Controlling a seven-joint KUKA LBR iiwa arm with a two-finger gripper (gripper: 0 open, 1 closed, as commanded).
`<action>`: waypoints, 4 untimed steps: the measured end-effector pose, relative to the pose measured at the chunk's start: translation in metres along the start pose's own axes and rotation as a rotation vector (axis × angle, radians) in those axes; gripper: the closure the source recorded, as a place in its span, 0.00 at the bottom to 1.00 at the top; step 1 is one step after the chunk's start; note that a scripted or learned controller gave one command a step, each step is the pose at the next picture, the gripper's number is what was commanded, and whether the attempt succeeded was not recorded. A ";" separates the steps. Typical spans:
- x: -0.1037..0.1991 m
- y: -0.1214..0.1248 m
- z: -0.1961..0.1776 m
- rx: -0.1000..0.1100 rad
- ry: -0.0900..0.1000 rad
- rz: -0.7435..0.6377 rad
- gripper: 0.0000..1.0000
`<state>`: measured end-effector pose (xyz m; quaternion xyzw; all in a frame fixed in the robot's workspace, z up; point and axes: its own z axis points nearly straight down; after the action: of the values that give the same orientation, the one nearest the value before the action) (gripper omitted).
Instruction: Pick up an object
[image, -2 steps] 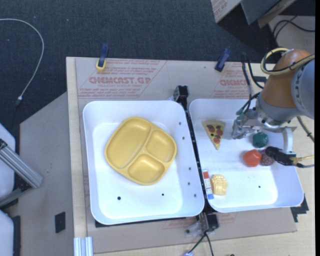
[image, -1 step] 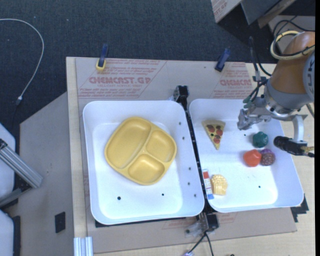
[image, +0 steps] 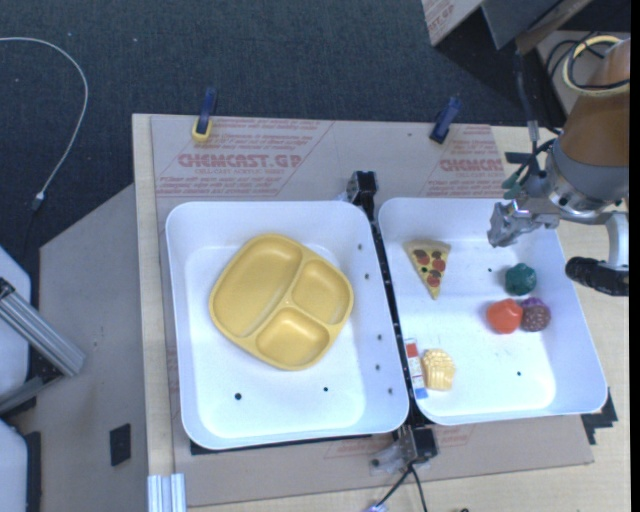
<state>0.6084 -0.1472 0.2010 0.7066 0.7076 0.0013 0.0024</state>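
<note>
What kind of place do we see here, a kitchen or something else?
Probably a robot lab test bench, not a kitchen: two white bins sit clamped on a cardboard sheet, the food, such as the pizza slice, looks like toys, and a robot arm reaches in.

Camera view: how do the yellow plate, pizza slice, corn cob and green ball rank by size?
1. Yellow divided plate, by far.
2. Toy pizza slice and toy corn cob look alike; no ranking.
3. Green ball.
</note>
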 end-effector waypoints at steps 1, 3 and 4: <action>0.000 0.001 -0.025 0.001 0.000 0.000 1.00; 0.112 -0.025 -0.041 0.007 0.004 -0.006 1.00; 0.160 -0.024 -0.038 0.008 0.003 -0.005 1.00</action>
<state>0.5836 0.0129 0.2388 0.7050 0.7093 -0.0002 -0.0015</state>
